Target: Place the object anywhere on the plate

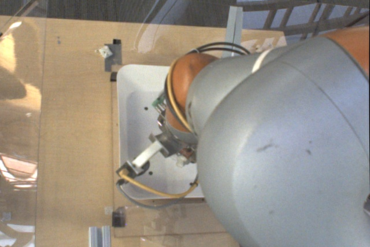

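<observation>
Reaching arm [277, 142]: grey and very large at the front, it comes in from the right and covers most of the white bin [128, 118].
Orange band [184, 81]: it sits above the wrist, over the middle of the bin.
Gripper [176, 150]: low inside the bin, nearer to its front edge than to its far edge. I cannot tell whether it is apart or together.
Object: I cannot tell where it lies; I judge it is hidden under the arm.
Plate: also hidden, so I cannot say which bin carries it.
Step in hand: by my judgement the pick, not yet the placing.
Next move: it calls for a lift that proves the grasp, then a carry to the plate.
Bench [69, 124]: pale wood, left of the bin and behind its far edge.
</observation>
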Tool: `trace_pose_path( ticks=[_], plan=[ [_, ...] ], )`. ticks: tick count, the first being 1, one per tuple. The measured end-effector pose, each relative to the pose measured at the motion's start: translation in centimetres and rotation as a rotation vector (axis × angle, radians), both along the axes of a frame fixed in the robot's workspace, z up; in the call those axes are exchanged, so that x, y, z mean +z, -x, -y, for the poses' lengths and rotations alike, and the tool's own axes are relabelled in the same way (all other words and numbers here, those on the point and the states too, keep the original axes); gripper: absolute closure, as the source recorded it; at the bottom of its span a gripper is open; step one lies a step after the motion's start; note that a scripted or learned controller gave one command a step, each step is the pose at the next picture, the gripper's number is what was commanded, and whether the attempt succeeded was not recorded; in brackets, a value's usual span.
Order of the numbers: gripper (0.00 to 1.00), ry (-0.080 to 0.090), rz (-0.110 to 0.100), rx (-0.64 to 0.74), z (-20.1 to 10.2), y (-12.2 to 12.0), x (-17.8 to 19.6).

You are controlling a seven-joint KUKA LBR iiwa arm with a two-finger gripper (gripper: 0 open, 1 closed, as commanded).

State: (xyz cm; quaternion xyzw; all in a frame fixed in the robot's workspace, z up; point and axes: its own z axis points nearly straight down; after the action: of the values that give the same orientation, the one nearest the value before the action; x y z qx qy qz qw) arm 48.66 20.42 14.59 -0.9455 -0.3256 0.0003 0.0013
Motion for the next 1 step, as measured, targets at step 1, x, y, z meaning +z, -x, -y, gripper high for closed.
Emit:
trace_pose_path(
  ticks=[1],
  plan=[
    [1.0, 0.0, 0.004, 0.3, -2.25, -2.38, 6.57]
  ],
)
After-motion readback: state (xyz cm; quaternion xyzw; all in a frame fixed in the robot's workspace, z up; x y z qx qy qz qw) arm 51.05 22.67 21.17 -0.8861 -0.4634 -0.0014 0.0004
